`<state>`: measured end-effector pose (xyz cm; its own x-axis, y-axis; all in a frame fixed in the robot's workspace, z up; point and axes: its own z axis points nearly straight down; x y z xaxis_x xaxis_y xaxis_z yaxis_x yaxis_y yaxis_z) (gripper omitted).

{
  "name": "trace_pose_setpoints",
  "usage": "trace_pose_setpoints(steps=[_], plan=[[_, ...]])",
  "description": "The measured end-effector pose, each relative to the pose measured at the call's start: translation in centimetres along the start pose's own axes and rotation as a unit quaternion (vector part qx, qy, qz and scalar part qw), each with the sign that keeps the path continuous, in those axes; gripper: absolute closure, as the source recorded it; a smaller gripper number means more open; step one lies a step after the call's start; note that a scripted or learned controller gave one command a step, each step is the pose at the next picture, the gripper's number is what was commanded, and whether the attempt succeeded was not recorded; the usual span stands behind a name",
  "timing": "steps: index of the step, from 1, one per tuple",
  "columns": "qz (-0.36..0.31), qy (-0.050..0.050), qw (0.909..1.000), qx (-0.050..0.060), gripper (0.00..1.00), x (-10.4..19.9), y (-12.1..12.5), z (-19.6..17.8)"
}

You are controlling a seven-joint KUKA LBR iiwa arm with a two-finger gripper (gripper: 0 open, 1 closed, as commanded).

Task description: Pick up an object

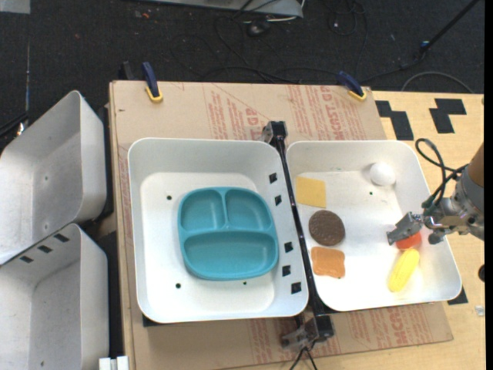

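Observation:
The right bin (pixel 362 295) holds several small items: a yellow cheese square (pixel 311 192), a round brown cookie (pixel 326 227), an orange toast-like piece (pixel 328 263), a yellow banana-shaped piece (pixel 403 270), a white ball (pixel 381 173) and a small red-orange piece (pixel 410 242). My gripper (pixel 420 230) reaches in from the right edge and hangs low at the bin's right side, right over the red-orange piece, which shows partly under it. The yellow piece lies just below and left of the gripper.
The left bin (pixel 150 206) holds a teal divided tray (pixel 228 233). A black divider with clamps (pixel 291 222) separates the bins. Two more white bins (pixel 46 206) stand off the bench at the left. Black cables (pixel 431 160) loop beside the arm.

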<state>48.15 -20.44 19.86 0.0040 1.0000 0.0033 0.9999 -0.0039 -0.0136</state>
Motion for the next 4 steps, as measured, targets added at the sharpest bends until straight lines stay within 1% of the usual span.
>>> trace_pose_setpoints(steps=[1,2,3,4], plan=[[-0.002,-0.002,1.0,-0.006,0.0,0.1,0.3,-0.6],[-0.001,-0.001,1.0,-0.005,0.0,-0.4,0.4,5.6],[-0.001,-0.001,1.0,-0.006,0.0,-0.4,0.5,10.8],[-0.001,-0.002,1.0,-0.007,1.0,-0.4,0.5,9.6]])
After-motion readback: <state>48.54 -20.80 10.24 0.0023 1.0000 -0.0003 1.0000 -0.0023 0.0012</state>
